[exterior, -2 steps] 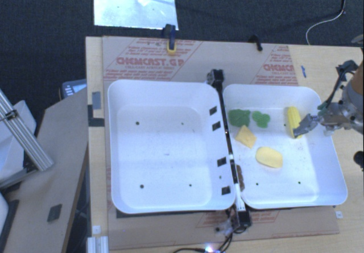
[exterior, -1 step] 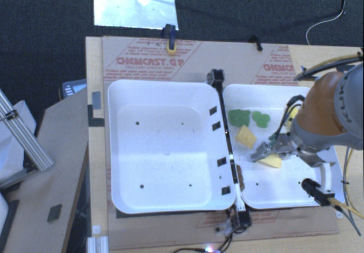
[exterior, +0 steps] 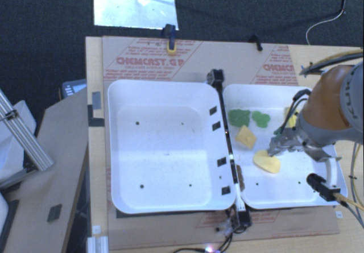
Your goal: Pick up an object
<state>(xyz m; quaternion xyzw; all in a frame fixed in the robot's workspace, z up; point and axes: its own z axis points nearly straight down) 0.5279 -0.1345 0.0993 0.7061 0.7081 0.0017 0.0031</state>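
Note:
The right bin (exterior: 284, 198) holds two green pieces, a larger one (exterior: 239, 116) and a smaller one (exterior: 261, 119), near its far wall. A yellow wedge (exterior: 246, 137) lies just in front of them. A flat pale yellow piece (exterior: 266, 162) rests nearer the front. My gripper (exterior: 277, 148) hangs low over the right end of that pale yellow piece, at or very close to its edge. The grey arm with its orange band (exterior: 333, 98) comes in from the right and hides the bin's right part.
The left bin (exterior: 122, 189) lies beside the right one, separated by a black-clipped divider (exterior: 226, 144). A small yellow and blue clamp (exterior: 170, 40) sits on the board behind the bins. A metal rail (exterior: 23, 138) stands at the far left.

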